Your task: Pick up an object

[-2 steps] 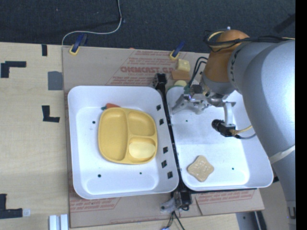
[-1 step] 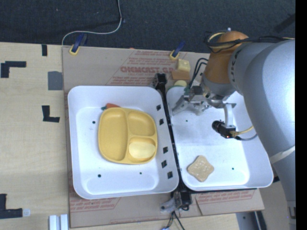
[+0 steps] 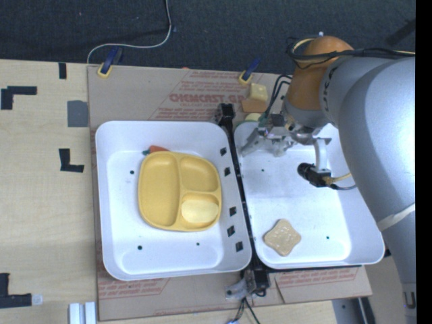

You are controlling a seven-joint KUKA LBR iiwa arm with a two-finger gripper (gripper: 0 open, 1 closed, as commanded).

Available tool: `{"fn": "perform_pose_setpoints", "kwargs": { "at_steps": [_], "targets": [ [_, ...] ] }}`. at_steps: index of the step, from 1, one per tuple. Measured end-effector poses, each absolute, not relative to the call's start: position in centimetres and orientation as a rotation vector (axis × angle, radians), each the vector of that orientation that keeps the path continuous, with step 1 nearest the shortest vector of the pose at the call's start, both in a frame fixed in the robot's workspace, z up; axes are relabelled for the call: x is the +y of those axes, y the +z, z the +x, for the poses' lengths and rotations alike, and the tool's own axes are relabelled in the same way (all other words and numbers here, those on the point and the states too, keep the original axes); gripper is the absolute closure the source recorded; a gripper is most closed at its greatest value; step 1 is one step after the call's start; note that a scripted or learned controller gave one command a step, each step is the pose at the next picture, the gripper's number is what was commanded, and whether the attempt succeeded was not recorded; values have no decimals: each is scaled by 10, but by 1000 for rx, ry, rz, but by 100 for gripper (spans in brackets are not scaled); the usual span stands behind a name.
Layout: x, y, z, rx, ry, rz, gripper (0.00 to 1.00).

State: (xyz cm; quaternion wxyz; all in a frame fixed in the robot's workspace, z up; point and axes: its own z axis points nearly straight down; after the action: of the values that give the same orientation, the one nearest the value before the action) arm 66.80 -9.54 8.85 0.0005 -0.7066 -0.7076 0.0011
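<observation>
Hovering over the back of the right bin (image 3: 351, 245), the claw (image 3: 277, 139) has nothing visibly between its fingers, and how wide they stand cannot be told from this angle.

Nearest pickable thing is the tan biscuit-like piece (image 3: 282, 237), lying flat toward the front of the same bin, well apart from the claw and on the side facing the camera. Across the divider from the claw, the left bin (image 3: 111, 201) holds a yellow divided plate (image 3: 169, 184) with a pale yellow lump (image 3: 200, 210) in one compartment. A good attempt would likely centre above the tan piece, line the fingers across its narrower width, then descend straight to the bin floor before closing.
</observation>
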Motion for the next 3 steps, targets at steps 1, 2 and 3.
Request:
{"fn": "perform_pose_setpoints", "kwargs": {
  "at_steps": [1,2,3],
  "targets": [
    [-95,85,632,-2223,3,-2221,0],
    [-95,84,668,-2224,13,-2215,0],
    [-100,84,668,-2222,3,-2220,0]
  ]
}}
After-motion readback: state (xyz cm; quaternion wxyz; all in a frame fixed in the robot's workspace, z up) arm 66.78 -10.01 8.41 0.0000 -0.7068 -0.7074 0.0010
